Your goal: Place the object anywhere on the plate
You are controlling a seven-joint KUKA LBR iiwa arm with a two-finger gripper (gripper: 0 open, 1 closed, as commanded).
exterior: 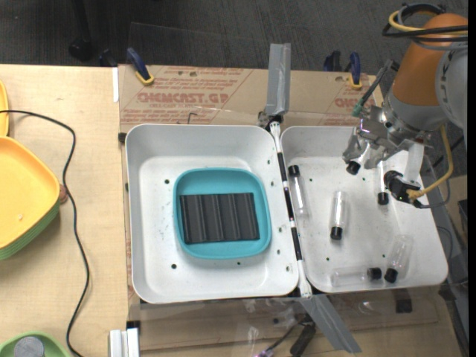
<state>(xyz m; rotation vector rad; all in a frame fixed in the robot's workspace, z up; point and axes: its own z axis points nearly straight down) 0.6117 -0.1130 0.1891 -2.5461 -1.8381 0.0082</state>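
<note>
My arm comes in from the right of the view, upper corner, grey links with the orange band just above the wrist. A yellow cable loops over the top of it. The wrist tilts down and to the left, toward the bench. The gripper hangs low at the end of it, two dark-tipped fingers pointing down, spread apart (a clear gap between the tips, nothing seen in it). A black cable runs off its right side.
</note>
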